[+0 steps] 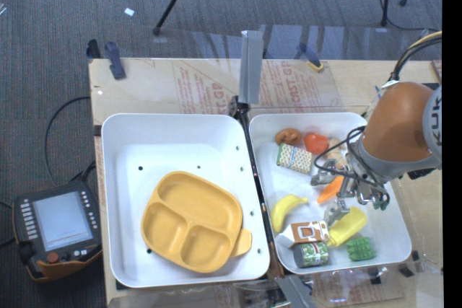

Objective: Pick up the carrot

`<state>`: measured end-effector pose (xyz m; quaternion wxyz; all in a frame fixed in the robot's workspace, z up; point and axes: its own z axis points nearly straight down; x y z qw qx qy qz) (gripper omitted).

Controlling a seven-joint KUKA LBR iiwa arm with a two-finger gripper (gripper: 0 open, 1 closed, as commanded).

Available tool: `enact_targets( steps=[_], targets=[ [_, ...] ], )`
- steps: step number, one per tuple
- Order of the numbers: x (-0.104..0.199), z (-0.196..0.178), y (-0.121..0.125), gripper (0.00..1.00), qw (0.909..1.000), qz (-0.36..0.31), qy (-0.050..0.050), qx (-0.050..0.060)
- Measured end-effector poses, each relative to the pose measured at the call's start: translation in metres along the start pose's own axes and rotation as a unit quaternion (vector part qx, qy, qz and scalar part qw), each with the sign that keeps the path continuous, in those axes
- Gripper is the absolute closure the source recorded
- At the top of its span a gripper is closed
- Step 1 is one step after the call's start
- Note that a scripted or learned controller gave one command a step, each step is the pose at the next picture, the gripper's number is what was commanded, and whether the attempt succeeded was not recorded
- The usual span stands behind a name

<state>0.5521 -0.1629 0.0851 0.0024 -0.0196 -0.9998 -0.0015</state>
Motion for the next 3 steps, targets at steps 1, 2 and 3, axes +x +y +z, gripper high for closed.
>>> enact_targets(
  steps=[1, 2, 3],
  targets=[
    [-0.002, -0.011, 0.003, 1.0, 1.0, -0.003, -0.002, 0.0],
    [0.044, -0.002, -0.04, 1.0, 0.9996, 0.03, -0.002, 0.001],
    [0.044, -0.002, -0.04, 0.0, 0.9996, 0.029, -0.002, 0.0]
  ],
)
